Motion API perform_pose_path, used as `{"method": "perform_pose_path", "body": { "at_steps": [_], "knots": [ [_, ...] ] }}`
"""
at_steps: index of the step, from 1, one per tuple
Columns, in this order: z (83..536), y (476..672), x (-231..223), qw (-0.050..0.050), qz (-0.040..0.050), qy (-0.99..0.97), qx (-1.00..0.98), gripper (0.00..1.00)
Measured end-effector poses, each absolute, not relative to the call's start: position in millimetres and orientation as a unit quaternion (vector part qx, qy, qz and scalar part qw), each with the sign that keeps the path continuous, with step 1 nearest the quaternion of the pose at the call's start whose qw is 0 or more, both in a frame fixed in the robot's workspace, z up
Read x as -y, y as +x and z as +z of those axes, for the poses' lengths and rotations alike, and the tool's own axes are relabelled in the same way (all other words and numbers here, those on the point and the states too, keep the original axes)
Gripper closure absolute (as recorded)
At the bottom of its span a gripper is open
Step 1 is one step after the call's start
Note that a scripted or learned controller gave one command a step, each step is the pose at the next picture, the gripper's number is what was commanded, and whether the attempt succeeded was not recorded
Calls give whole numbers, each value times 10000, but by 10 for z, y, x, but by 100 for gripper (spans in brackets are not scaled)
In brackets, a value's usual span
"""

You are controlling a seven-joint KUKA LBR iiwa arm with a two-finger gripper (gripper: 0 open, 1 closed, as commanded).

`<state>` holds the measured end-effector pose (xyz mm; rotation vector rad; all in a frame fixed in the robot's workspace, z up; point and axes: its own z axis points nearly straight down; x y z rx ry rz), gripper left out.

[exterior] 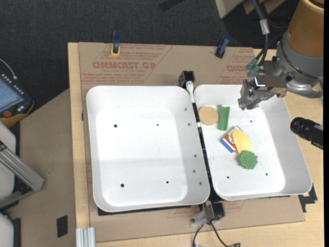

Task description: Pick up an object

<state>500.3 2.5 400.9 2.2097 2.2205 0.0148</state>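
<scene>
1. We see the grey two-finger gripper point(247, 103) hovering over the right shallow white plastic bin point(288, 184); whether its fingers are open or closed we cannot tell.
2. The upright-lying green rectangular block point(223, 117) sits at eight o'clock from the gripper, nearby, beside a round tan disc point(208, 116).
3. We judge the block light and stiff; take it across its narrow sides.
4. At six o'clock lie a yellow wedge-shaped piece point(241, 140) and a knobbly green ball point(248, 160), probably soft.
5. The bench point(154, 60) is brown cardboard; beyond it, dark carpet point(51, 14).
</scene>
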Motion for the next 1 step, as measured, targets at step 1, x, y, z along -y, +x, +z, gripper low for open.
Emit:
{"method": "perform_pose_path", "body": {
  "at_steps": [1],
  "knots": [
    [2969,4771,-487,-47,-43,7056,-7086,100]
  ]
}}
